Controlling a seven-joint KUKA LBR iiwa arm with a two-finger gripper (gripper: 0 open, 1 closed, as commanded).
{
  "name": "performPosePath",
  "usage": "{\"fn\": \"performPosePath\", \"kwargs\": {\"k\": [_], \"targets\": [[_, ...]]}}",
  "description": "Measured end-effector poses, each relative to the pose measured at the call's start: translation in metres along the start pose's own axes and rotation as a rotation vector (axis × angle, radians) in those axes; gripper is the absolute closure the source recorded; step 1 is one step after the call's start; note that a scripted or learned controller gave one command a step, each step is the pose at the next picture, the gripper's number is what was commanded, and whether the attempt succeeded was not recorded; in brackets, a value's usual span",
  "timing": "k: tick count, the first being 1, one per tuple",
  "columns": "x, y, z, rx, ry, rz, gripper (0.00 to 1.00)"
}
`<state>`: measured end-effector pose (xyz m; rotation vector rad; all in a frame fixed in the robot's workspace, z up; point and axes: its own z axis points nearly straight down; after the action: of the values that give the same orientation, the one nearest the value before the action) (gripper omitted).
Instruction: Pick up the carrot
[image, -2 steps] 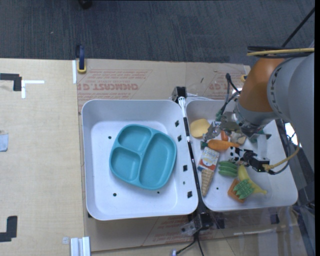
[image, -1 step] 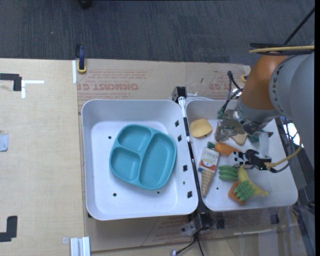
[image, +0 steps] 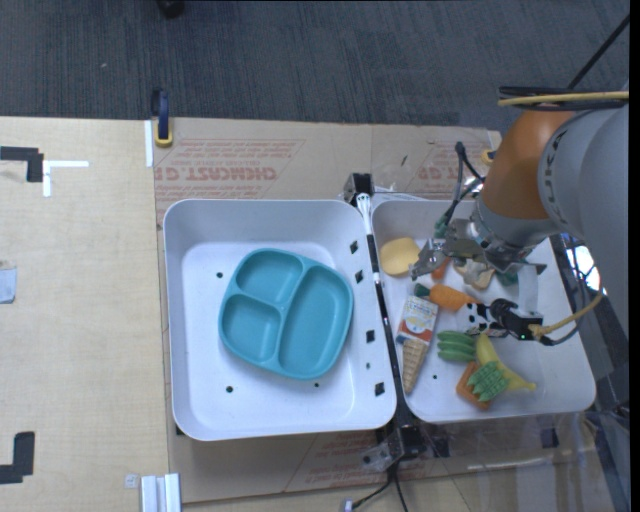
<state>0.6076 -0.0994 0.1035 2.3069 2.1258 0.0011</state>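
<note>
An orange carrot (image: 448, 297) with a small green tip lies in the right bin (image: 560, 395), near its middle. My gripper (image: 455, 266) hangs just behind and above the carrot, its fingers spread to either side with nothing between them. The grey arm with its orange band comes in from the upper right and hides the bin's far right part.
Around the carrot lie a yellow round toy (image: 399, 255), a small carton (image: 418, 320), an ice cream cone (image: 411, 362), a green vegetable (image: 455, 345), a banana (image: 500, 366) and an orange-and-green toy (image: 480, 385). The left bin (image: 190, 380) holds a teal divided plate (image: 286, 312).
</note>
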Motion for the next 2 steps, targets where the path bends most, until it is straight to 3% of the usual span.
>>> {"fn": "performPosePath", "kwargs": {"k": [1,2], "targets": [[-0.013,-0.061,0.011,0.003,0.001,0.021,0.00],[-0.054,-0.107,0.011,0.004,0.002,0.396,0.00]]}}
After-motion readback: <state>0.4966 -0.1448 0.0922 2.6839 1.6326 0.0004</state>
